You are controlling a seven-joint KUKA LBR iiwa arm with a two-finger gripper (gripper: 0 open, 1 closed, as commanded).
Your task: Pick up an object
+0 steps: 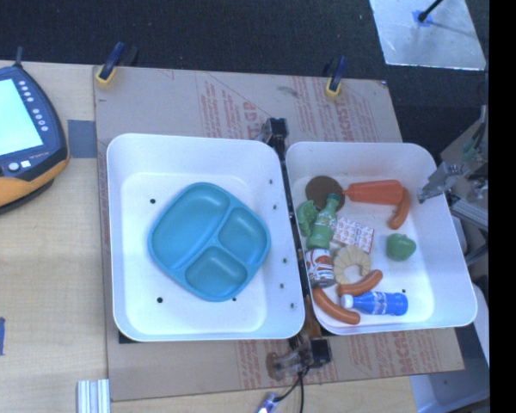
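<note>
And there sat the end effector (pixel 432 189) at the right bin's (pixel 439 304) far right rim, over nothing in particular, and whether it was wide or narrow I could not tell. Inside that shallow white bin lay the pickings: a long orange plastic carrot (pixel 374 192), a small green round toy (pixel 401 247), a blue-and-white tube (pixel 377 303) near the front wall. A blue divided plastic plate (pixel 209 241) rested in the left bin (pixel 129 317).
</note>
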